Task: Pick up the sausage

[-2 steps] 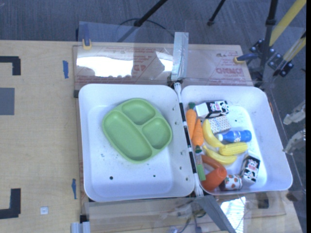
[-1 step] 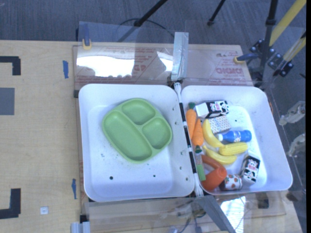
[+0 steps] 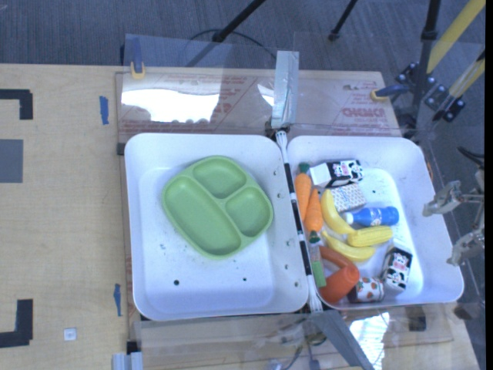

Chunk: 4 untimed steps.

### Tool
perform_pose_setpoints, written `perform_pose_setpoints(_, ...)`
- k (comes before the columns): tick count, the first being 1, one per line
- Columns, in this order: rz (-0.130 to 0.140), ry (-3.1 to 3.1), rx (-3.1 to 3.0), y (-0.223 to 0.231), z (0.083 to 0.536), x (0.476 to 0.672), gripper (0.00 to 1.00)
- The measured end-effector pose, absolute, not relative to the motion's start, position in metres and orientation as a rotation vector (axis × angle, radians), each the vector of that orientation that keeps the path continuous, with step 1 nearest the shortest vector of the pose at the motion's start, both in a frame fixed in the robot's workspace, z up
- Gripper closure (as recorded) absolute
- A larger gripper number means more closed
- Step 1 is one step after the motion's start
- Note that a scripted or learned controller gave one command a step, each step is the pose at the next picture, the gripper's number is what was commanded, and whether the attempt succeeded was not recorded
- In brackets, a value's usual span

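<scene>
The sausage (image 3: 340, 261), a reddish-orange curved piece, lies in the near left part of the right bin (image 3: 431, 230). It rests slantwise between a yellow banana (image 3: 344, 227) above it and a rounder orange-red piece (image 3: 337, 287) below it. Two orange carrots (image 3: 310, 203) lie just beyond it along the bin's left wall. Nothing covers the top of the sausage.
The right bin also holds a blue bottle (image 3: 374, 216), two black-and-white cartons (image 3: 343, 172) (image 3: 397, 267), a grey speckled packet (image 3: 350, 197) and a small spotted toy (image 3: 369, 289). The left bin (image 3: 146, 245) holds a green divided plate (image 3: 218, 205). Tripod legs stand beyond the bench.
</scene>
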<state>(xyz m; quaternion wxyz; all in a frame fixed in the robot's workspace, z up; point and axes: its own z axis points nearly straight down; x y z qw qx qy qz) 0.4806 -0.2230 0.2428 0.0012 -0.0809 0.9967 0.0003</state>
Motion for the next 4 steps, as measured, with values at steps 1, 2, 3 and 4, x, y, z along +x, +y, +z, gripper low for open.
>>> perform_pose_setpoints(1,0.002,3.126,-0.289,-0.2,0.215,0.491,0.0)
perform_pose_setpoints(2,-0.002,3.119,-0.312,-0.195,0.282,0.532,0.0)
perform_pose_setpoints(3,0.0,3.081,-0.601,-0.218,0.277,0.493,0.0)
perform_pose_setpoints(4,-0.003,3.074,-0.594,-0.218,0.288,0.495,1.0)
